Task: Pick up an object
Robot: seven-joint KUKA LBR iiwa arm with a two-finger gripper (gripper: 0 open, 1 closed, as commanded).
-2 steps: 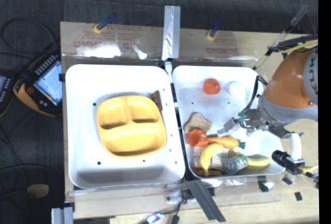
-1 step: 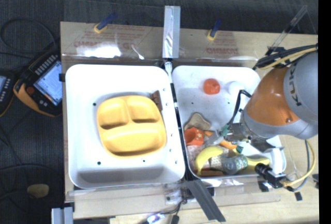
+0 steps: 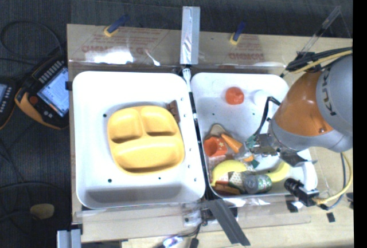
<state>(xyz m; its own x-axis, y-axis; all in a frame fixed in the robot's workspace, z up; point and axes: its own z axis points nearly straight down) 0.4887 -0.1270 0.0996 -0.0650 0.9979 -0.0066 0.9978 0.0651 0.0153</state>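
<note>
- Far left, off the worktop [image 3: 80,35]: handheld controller [image 3: 49,95] with its cables on the dark floor; of no concern to the pick.
- Left bin [image 3: 92,184]: holds a yellow divided tray [image 3: 146,138], lying flat, well apart from the arm.
- Right bin [image 3: 200,92]: orange round thing [image 3: 234,95] alone near the far wall; nearer the front a crowded heap with a red cup [image 3: 215,146], a carrot [image 3: 231,141], a banana [image 3: 226,171] and a grey-green can [image 3: 258,182], all touching or overlapping.
- Claw [image 3: 256,149]: low over the heap, just right of the carrot; cannot tell whether spread or closed, and nothing seen pinched.
- Advice for the grasp: best to drop straight down on one piece standing proud of the heap, close squarely, lift slowly; likely trouble is a glancing grip between neighbours.
</note>
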